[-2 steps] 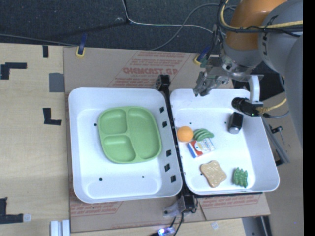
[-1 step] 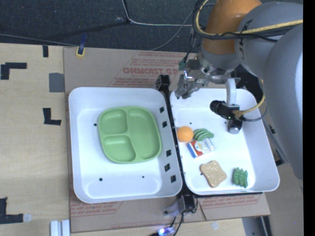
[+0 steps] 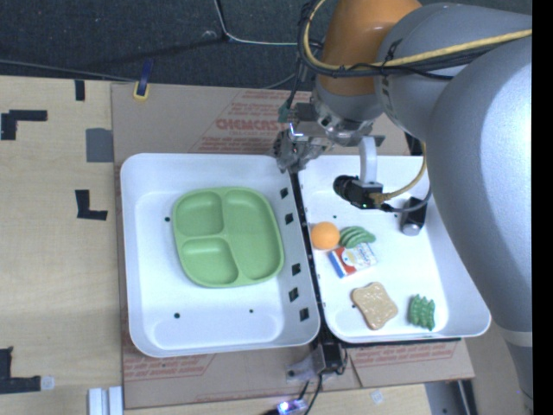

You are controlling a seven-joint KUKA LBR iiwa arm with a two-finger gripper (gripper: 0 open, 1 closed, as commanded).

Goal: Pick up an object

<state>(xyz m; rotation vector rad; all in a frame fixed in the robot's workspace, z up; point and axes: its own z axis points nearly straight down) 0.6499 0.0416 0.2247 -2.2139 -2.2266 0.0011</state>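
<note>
Right bin [image 3: 458,314], near edge: toast slice [image 3: 374,305], green toy [image 3: 422,311]. Mid: small carton [image 3: 354,258], orange [image 3: 325,236], green leafy piece [image 3: 357,234]. Left bin [image 3: 138,258]: green 3-compartment plate [image 3: 228,236]. Far: gripper [image 3: 298,150] above divider; jaw state indiscernible.

Green divided plate [image 3: 228,236], white bins [image 3: 147,318], orange ball [image 3: 325,236], tan toast [image 3: 374,305], dark green leafy toy [image 3: 422,311]

The arm [image 3: 467,102] runs off the right and top edges, hiding the right bin's [image 3: 449,271] far right corner. The pincer [image 3: 296,150] is too small and dark to read. The tabletop [image 3: 52,258] is cut at the left and near edges.
</note>
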